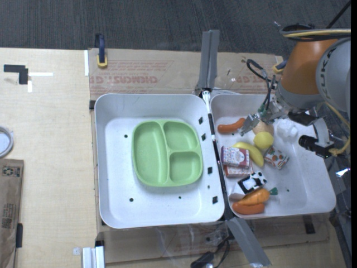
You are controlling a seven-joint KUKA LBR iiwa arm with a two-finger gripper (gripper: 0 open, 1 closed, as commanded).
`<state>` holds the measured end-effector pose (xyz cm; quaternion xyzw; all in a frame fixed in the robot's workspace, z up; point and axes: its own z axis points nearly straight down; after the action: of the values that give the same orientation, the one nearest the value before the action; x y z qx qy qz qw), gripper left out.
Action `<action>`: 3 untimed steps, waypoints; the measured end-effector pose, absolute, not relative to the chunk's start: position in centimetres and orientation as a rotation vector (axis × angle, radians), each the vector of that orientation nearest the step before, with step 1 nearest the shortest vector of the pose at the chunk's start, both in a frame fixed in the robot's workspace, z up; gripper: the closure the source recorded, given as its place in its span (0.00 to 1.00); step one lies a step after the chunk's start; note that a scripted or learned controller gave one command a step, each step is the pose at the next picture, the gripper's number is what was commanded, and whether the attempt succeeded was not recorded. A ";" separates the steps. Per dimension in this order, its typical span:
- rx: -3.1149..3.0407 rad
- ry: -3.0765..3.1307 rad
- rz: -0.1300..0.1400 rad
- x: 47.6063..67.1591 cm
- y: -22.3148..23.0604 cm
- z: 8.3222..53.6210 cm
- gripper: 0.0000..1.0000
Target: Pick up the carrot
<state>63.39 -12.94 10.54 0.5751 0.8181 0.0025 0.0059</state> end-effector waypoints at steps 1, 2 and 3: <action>1.799 2.560 0.008 63.4 -12.9 10.5 0.00; 1.607 2.682 0.011 63.3 -14.5 10.3 0.00; 1.616 2.691 0.001 62.3 -12.0 13.7 0.00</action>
<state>62.34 -11.96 13.71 0.5150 0.8572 0.0004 0.0013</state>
